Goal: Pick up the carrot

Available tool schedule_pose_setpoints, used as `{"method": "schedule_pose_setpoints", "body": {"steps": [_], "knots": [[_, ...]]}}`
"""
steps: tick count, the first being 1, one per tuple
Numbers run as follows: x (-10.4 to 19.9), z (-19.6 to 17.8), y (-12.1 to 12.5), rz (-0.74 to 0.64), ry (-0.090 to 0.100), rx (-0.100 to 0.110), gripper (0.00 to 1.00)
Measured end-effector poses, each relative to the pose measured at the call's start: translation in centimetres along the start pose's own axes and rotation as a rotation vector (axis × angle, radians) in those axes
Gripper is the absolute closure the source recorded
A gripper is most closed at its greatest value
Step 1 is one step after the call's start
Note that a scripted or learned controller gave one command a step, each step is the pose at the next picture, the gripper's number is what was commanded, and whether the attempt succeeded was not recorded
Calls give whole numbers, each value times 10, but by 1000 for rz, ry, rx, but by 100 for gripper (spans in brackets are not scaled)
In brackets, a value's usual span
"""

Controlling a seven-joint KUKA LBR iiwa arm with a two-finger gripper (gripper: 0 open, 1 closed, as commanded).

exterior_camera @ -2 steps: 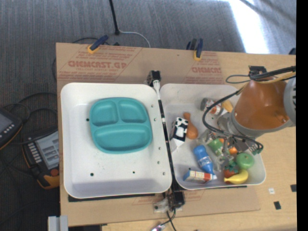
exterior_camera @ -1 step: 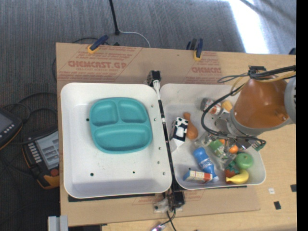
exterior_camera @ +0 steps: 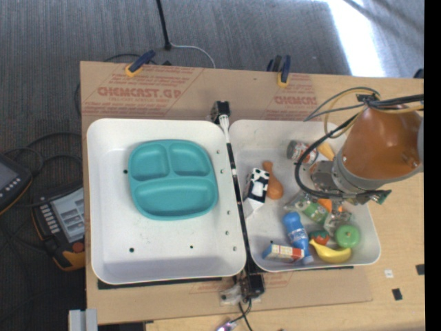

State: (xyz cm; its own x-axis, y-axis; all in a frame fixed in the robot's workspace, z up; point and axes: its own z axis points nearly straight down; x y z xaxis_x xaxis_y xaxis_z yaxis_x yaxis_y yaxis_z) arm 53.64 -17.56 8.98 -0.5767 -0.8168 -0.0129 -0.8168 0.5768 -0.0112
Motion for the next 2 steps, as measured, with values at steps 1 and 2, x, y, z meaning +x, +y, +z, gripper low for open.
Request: {"method": "schedule_pose_setpoints", "body": {"steps": [1,2], "knots": [[8,-3,-4,-193,-12,30,0],[-21,2,-48,-461,-2,-20,0]]}}
